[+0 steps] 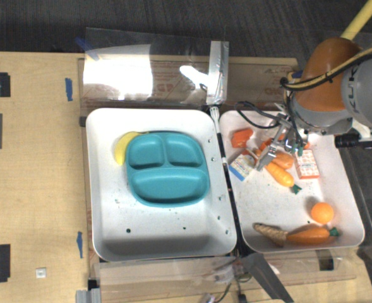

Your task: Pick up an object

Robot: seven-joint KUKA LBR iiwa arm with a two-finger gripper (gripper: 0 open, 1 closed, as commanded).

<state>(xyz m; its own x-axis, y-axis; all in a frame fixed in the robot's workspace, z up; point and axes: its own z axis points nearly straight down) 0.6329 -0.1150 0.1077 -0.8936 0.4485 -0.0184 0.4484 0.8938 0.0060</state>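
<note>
Camera view: two white bins, arm over the right one

Left bin [103,232]: one teal divided plate [167,168], three compartments, lying flat; a yellow object [121,146] shows at its left edge, partly under it.

Right bin [350,201]: toy carrot [282,173] near the middle, green stem toward the front; orange ball [322,212] further front; a long carrot-like toy [299,235] with a tan end along the front wall; small printed box [306,163]; small white and blue packet [240,168]; orange piece [240,137] near the back left.

Gripper [275,151]: low over the back of the right bin, just beside the toy carrot; whether it is clenched or released cannot be told.
</note>
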